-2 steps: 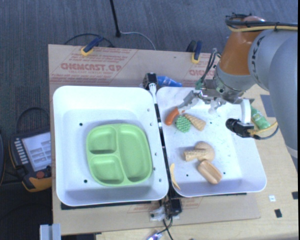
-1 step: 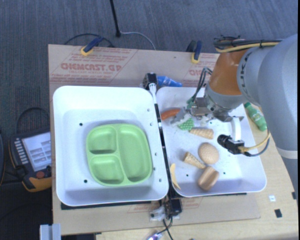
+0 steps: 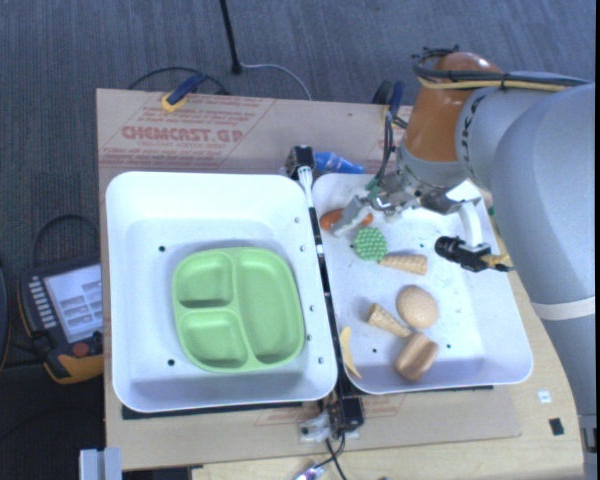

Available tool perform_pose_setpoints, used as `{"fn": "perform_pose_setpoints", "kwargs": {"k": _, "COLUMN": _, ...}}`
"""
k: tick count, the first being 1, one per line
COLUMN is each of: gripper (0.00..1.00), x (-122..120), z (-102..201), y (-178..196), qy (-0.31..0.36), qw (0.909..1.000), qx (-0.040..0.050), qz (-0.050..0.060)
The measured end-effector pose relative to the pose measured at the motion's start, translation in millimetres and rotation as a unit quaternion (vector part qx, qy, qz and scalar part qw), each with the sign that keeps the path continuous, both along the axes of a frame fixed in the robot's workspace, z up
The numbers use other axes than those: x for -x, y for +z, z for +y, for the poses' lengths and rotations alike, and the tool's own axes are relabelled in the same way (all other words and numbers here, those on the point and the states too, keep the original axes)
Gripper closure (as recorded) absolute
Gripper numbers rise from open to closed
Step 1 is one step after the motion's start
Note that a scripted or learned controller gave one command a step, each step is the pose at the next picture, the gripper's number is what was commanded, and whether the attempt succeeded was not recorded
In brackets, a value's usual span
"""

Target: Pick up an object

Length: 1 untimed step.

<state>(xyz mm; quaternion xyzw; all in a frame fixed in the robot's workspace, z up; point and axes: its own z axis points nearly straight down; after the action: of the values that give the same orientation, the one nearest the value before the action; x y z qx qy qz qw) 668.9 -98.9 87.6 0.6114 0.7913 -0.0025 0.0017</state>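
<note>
Reaching leftward, end effector hovers over right bin.

A bulky grey arm reaches in from the right, its orange band sitting above the wrist, which angles down and leftward to the gripper, held low

Found lying loose in right-hand bin: green dotted disc beside a waffle cone, second cone touching tan egg shape, brown roll at front, orange piece rearward.
</note>
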Motion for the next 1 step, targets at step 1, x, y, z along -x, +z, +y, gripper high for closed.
{"fn": "perform_pose_setpoints", "kwargs": {"k": 1, "gripper": 1.0, "x": -1.2, "z": 0.0, "y": 11.1, "qy": 0.0, "qw": 1.0, "qx": 0.0006, "qz": -0.002}}
